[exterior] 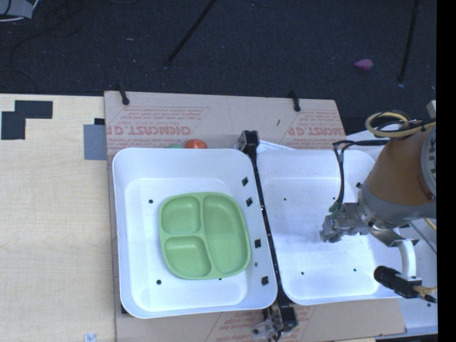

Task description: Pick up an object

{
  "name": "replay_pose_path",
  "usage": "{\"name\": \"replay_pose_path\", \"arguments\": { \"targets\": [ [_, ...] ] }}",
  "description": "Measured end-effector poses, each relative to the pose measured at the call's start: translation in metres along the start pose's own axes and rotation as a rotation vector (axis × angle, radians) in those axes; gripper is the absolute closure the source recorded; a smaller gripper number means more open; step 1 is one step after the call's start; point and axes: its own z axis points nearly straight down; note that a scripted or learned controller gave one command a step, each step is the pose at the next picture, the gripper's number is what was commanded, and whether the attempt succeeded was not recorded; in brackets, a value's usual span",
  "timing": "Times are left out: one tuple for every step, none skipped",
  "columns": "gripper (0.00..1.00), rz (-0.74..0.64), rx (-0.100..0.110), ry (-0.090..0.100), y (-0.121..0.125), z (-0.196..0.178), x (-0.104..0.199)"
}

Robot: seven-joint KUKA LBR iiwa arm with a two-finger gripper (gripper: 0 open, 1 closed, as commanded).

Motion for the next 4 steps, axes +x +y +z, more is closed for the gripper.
{"name": "replay_pose_path", "arguments": {
  "targets": [
    [1.00,-0.008,0.000,0.001,-0.007,-0.048,0.005],
    [1.00,-0.007,0.000,0.000,-0.001,-0.092,0.003],
    [1.00,-0.008,0.000,0.000,-0.001,-0.121,0.002],
    [1.00,-0.010,0.005,0.002,0.015,-0.108,0.047]
  ]
}}
